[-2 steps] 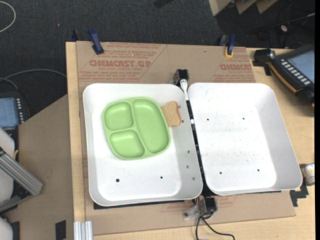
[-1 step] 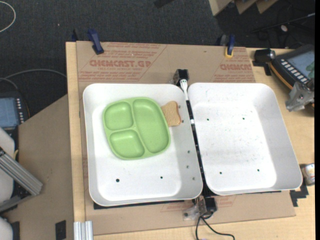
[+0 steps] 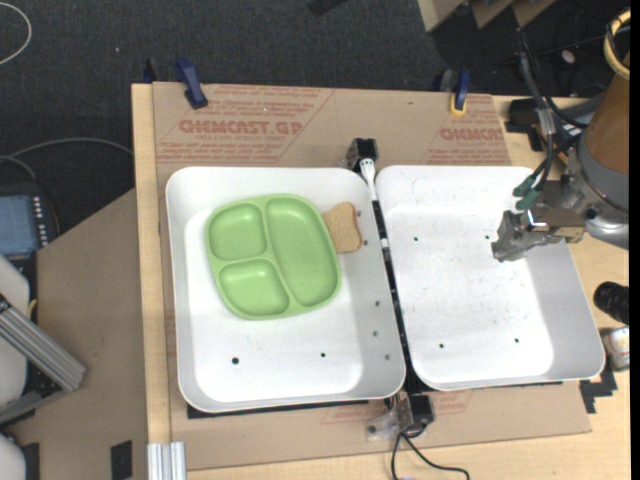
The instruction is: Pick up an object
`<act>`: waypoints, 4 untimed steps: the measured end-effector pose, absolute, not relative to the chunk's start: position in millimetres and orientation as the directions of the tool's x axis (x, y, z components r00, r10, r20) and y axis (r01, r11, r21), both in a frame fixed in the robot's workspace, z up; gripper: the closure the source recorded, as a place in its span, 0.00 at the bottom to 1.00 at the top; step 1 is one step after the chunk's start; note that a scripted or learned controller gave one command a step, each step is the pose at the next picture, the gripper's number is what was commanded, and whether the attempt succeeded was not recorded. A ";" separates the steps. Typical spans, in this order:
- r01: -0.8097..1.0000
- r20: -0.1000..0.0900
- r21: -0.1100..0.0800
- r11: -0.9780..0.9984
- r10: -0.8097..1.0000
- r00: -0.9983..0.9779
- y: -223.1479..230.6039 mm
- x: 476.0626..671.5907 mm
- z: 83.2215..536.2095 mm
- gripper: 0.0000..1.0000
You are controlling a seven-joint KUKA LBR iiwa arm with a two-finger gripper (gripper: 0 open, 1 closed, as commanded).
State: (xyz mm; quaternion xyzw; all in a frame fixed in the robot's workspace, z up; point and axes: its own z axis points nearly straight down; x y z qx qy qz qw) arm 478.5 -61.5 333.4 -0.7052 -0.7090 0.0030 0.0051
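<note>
A green divided plate (image 3: pixel 272 256) lies in the left white bin (image 3: pixel 275 373). A small tan flat piece (image 3: pixel 344 228) rests against the plate's right rim, near the wall between the bins. My gripper (image 3: pixel 510 240) hangs over the right white bin (image 3: pixel 480 358), in its upper right part, far from both objects. Nothing shows under or beside it but the speckled bin floor.
The arm's grey body and orange band (image 3: pixel 610 138) come in from the right edge above the right bin. Black clamps (image 3: pixel 362 154) sit where the bins meet at the back. Blue and yellow clips (image 3: pixel 190 83) hold the cardboard base.
</note>
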 end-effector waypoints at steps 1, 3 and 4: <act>1.000 0.001 0.004 0.006 1.000 -0.006 -12.2 479.9 351.4 1.00; 1.000 0.001 0.017 -0.004 1.000 0.003 43.9 480.4 462.3 1.00; 1.000 0.000 -0.004 0.006 1.000 -0.006 93.5 478.8 446.8 1.00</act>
